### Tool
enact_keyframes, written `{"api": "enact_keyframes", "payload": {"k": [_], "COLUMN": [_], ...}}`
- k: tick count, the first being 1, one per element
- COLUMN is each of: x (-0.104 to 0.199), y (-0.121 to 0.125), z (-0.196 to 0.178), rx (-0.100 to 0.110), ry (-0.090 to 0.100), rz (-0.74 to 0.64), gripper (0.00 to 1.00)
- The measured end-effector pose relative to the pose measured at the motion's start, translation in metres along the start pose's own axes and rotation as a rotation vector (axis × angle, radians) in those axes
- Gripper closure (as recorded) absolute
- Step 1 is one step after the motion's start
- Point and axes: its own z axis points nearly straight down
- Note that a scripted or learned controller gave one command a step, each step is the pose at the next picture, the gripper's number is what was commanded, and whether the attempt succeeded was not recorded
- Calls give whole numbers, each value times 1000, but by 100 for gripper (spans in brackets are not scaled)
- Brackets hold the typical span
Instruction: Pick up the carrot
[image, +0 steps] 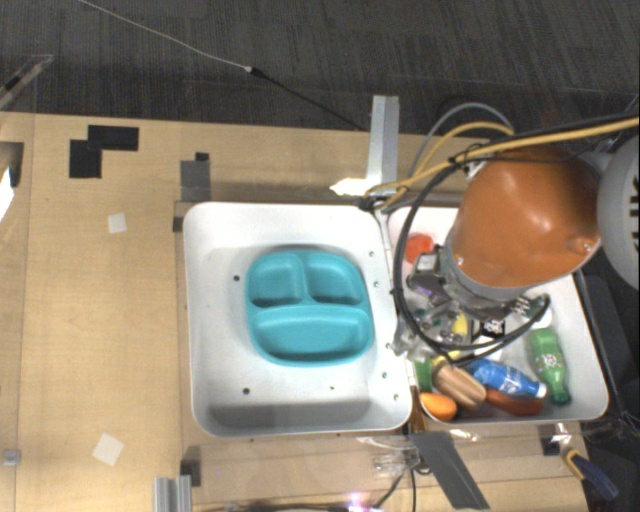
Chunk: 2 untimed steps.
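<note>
The arm's orange band (525, 220) hangs over the right bin (590, 385) and covers most of it. The gripper (462, 318) points down under the wrist among cables, low over the bin's middle. An orange rounded piece that looks like the carrot (437, 405) lies in the bin's front left corner, with a green end (425, 373) just behind it. It sits a little in front and to the left of the gripper, apart from it.
Beside the carrot lie a tan bun-like toy (460, 385), a blue bottle (510, 380), a dark red sausage (515, 405) and a green bottle (548, 362). A red item (416, 244) sits at the back left. The left bin (215, 330) holds a teal divided plate (305, 305).
</note>
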Motion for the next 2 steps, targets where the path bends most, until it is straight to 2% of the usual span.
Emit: {"api": "enact_keyframes", "payload": {"k": [1,2], "x": [31,31], "y": [-11,-11], "z": [-34,-34], "rx": [0,-1], "ry": [5,5], "rz": [213,213], "gripper": [100,0]}}
